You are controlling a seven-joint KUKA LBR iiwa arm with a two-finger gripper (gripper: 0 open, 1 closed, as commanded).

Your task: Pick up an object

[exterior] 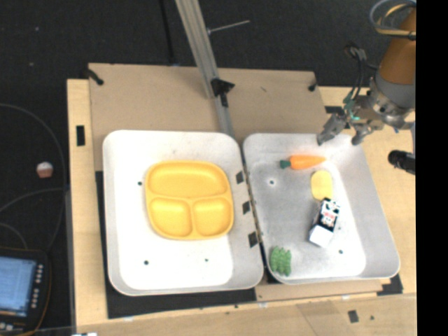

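Jaws point(344, 133) spread apart, seemingly gripping nothing, above right bin's point(374, 208) far edge, near carrot point(306, 162).

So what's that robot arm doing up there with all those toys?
It's trying to pick one up. The gripper hangs open over the top edge of the right bin, just above the toy carrot, and it isn't holding anything. Lower down in that bin lie a yellow piece, a little milk carton and a green toy. The left bin holds a yellow divided plate.
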